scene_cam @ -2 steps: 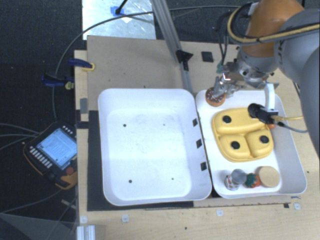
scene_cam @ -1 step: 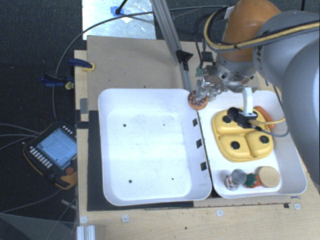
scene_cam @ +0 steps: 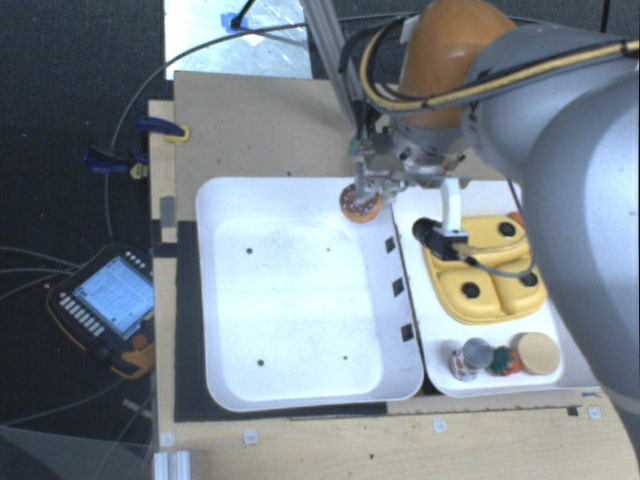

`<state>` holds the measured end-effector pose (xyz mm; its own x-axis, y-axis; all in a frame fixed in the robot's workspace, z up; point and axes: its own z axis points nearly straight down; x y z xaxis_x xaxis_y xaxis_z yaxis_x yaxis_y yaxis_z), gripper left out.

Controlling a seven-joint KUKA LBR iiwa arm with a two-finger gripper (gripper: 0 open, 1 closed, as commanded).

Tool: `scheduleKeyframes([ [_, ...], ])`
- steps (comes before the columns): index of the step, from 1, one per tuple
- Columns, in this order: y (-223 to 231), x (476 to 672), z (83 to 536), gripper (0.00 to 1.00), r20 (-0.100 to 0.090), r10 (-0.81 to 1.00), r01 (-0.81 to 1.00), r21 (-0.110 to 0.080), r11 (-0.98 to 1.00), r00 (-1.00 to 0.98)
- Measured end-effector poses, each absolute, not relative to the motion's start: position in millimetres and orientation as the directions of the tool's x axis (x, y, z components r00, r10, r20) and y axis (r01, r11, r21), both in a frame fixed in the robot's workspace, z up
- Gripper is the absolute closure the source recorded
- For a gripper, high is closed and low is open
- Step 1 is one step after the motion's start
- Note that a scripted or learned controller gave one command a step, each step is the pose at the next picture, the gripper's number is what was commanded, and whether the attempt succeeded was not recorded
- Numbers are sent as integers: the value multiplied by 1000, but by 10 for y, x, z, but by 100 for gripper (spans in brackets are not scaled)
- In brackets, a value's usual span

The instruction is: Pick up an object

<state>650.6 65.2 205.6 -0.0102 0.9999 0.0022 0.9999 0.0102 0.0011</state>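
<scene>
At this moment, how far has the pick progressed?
Done: the gripper is at the left bin's far right corner. In hand: a small round brownish object sits at its tip; a grasp isn't confirmable. Left: yellow toy and small items lie in the right bin.

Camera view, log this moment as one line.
gripper: over left bin's far right corner | small round object: at fingertips, grasp unclear | yellow object: right bin

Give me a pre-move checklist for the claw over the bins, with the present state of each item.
1. Claw over the left bin's far right corner: ok.
2. Small round brown object just under the claw: ok.
3. Object actually gripped: cannot tell.
4. Object off the bin floor: cannot tell.
5. Yellow toy and the small items in the right bin, apart from the claw: ok.
</scene>
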Motion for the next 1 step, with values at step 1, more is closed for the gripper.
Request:
scheduleKeyframes([
  [1, 1103, 6499, 2072, 100, 2, 1000, 1000, 2, 10, -10],
])
